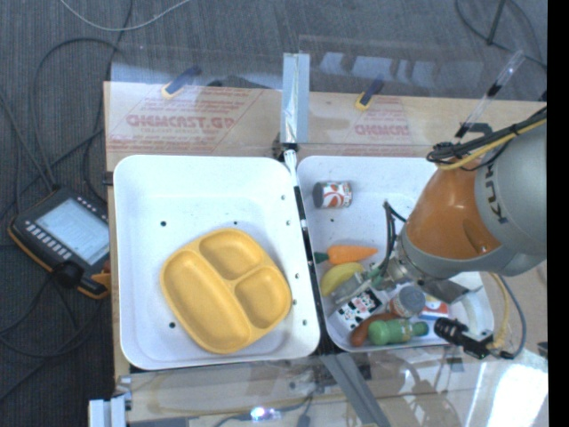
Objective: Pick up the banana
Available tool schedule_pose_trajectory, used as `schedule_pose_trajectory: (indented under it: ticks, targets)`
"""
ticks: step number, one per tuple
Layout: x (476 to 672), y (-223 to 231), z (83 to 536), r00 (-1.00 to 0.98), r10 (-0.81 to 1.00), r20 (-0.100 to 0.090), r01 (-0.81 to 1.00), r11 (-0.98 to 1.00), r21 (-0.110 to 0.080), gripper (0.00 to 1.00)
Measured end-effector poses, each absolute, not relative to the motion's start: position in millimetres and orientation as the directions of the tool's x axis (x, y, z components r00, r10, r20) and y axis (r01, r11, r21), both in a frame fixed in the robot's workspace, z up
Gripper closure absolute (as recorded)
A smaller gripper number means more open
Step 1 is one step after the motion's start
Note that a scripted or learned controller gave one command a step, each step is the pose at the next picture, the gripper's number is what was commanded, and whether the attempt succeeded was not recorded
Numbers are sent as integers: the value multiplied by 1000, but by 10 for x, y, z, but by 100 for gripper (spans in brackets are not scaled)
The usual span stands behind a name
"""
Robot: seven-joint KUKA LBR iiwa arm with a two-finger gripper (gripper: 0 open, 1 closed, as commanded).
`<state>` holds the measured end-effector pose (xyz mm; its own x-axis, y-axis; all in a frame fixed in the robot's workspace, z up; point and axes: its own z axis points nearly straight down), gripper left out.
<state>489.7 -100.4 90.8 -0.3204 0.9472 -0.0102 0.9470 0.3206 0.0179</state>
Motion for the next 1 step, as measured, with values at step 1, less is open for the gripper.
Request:
schedule_pose_trajectory:
  ticks: [1]
  targets:
    - [5314,-1503,2267,-256,967,-2,967,256,-2,0]
